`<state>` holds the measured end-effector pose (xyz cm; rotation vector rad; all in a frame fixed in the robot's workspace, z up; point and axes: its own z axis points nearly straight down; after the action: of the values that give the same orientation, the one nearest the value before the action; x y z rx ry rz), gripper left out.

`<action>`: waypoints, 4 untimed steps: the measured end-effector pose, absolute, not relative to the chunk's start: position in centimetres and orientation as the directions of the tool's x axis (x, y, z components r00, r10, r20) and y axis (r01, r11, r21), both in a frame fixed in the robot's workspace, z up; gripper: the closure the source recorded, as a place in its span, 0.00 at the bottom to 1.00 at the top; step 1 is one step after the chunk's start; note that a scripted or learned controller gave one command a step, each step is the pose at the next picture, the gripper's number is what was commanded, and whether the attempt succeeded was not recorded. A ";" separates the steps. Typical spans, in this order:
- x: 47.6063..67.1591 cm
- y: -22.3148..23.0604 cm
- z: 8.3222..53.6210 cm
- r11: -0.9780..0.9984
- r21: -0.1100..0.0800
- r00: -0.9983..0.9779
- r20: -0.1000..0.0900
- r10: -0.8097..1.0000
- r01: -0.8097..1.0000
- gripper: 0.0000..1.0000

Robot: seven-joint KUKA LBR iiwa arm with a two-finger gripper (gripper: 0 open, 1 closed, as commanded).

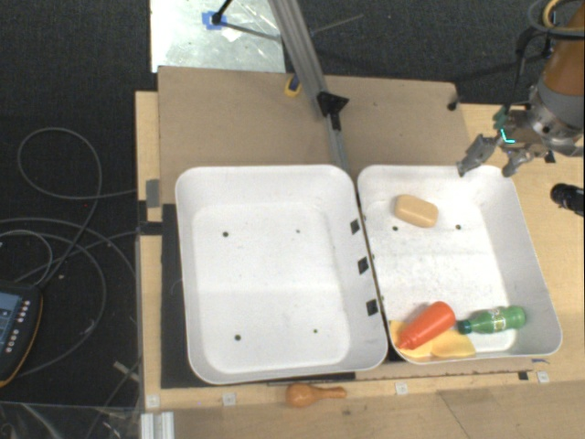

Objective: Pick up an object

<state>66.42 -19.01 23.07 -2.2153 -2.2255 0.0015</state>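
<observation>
Overhead, the camera looked down at a slant on a tan desk [402, 108] that stood on dark carpet [73, 62], with black cables [55, 199] looping over the floor at the left and a handheld control unit [14, 323] lying near the lower left corner. A pale sheet [196, 21] with a bit of blue tape lay on the floor beyond the desk, and a grey pole [302, 48] slanted down from the top to the far edge of the bins. Two shallow white bins sat side by side, touching along their inner rims. The left bin [196, 208] had only small dark dots on its floor. The right bin [526, 236] carried a tan soap-like block [416, 211] near its far side, and in its near corner an orange carrot [426, 325] rested on a yellow cloth [448, 348], with a green bottle [493, 319] lying on its side just beside them. A small orange pear-shaped toy [315, 393] lay on the desk in front of the bins. The arm [562, 71] reached in from the right, and its pincer [494, 158] hung above the far right rim of the right bin, fingers spread apart with nothing between them, well apart from every object.
</observation>
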 end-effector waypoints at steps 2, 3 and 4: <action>66.4 -20.0 18.3 0.001 -0.002 -0.001 -0.001 1.000 1.000 0.00; 66.1 -20.0 12.0 0.001 -0.003 -0.001 0.000 1.000 1.000 0.00; 66.1 -20.0 9.0 0.003 -0.001 -0.003 0.000 1.000 1.000 0.00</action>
<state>66.13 -19.98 8.96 -2.2176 -2.2250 0.0011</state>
